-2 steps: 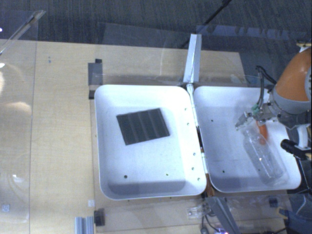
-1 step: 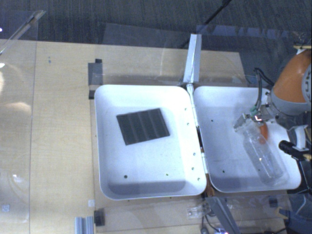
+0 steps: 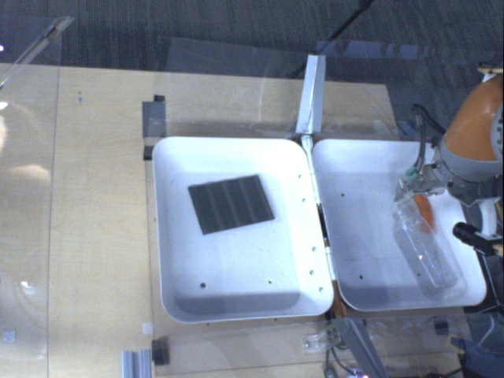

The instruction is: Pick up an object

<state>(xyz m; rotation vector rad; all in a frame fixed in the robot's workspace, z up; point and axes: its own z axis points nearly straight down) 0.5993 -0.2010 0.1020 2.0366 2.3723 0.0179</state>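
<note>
One clear bottle (image 3: 425, 246) in right bin (image 3: 354, 211), lying diagonally; gripper (image 3: 417, 181) state unclear.

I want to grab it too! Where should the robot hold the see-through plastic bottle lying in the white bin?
Probably across the middle of the clear plastic bottle, coming straight down: it lies flat in the right white bin, its round sides open to two fingers.

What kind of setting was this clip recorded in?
Most likely a robotics lab bin-picking cell: two shallow white plastic bins side by side on a pale wooden bench, a grey-and-orange robot arm over the right one, and loose cables at the front edge.
</note>
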